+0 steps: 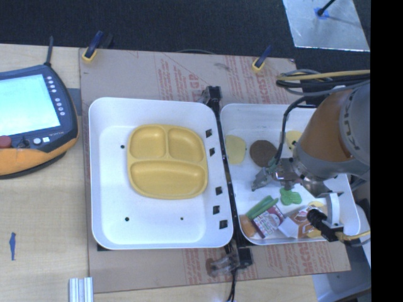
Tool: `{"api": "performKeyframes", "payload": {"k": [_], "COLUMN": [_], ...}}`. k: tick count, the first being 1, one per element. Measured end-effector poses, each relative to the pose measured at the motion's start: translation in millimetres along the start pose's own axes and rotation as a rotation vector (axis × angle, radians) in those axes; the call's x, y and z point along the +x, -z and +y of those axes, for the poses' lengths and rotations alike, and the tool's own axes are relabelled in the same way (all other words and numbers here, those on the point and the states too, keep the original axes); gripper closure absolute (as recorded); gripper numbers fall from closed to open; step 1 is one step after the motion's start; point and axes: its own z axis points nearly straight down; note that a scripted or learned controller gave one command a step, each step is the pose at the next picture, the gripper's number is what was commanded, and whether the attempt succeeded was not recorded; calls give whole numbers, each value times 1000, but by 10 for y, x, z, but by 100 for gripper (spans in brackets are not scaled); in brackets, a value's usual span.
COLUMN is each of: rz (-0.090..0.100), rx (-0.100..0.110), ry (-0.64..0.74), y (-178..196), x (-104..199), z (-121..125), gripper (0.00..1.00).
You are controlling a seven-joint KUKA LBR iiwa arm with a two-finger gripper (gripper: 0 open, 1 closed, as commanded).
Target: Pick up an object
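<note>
Camera view: fingers [264,180] hover mid right bin [252,113], clutter [271,219] below.

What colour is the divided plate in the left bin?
Yellow: the three-compartment plastic plate, seen in the camera view.

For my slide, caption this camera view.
Arm's gripper low in right bin among small items; yellow tray in left bin.

Two white bins sit side by side. The left bin [107,168] holds a yellow divided tray [167,161]. The arm [334,134] reaches into the right bin [252,115], its gripper [272,176] low among small items: a brown disc [262,151], a green piece [290,197], packets [269,221].
</note>
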Motion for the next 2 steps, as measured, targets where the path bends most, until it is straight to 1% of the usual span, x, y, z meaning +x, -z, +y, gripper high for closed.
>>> {"api": "performKeyframes", "payload": {"k": [1, 2], "rz": [0, 0], "rx": [-2, -1], "ry": [2, 3], "y": [-2, -3], "x": [-10, 151], "z": [736, 1333], "gripper": [0, 0]}}
